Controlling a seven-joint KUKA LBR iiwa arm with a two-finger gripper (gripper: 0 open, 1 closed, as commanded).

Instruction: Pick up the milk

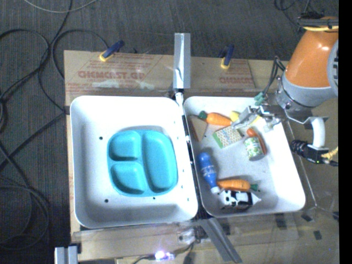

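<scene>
The gripper (250, 116) hovered over the right bin (286, 164) near a carrot (219, 118), fingers' state impossible to tell, while the milk carton (237, 198) lay well apart.

The only lettering I can make out is faded red print on the cardboard sheet (118, 73) lying on my desk beyond the far edge of the bins, too washed out to read.

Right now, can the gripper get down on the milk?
Probably yes. The milk lies at the right bin's near edge, open from above, while the gripper sits at the far end. A carrot touching its far side may crowd the fingers.
</scene>
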